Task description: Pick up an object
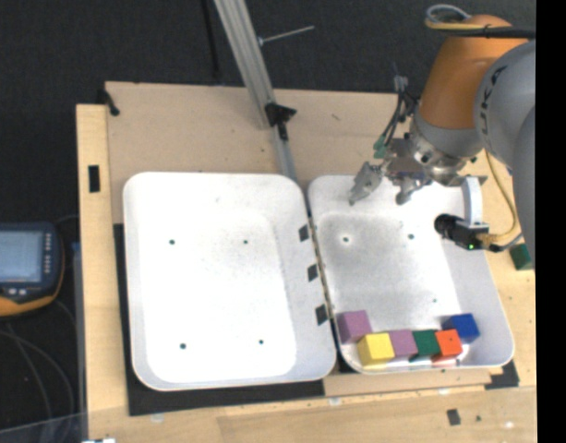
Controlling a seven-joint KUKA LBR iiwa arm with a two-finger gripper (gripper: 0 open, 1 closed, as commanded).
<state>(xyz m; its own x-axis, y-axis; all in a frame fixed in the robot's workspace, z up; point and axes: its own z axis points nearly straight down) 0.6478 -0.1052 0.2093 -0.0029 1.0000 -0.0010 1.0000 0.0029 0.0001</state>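
Closest to me, the blocks (407,341) lie crowded along the near edge of the right bin (393,266). Farther back, the claw (384,185) hangs with its fingers spread and nothing between them, above the bin's far edge, so the blocks lie well apart from it, toward me.

grey arm from right, gripper (384,188) fingers spread, nothing between them

— What carries everything here?

— A pale wooden worktop (209,127), square to the camera, with dark floor around it.

— And what lies straight on it?

— Two shallow white bins, side by side and touching. The left bin (139,275) sits on a black mat (135,397) that shows along its lower edge; the right bin (490,293) lies beside it, nearer the worktop's right side.
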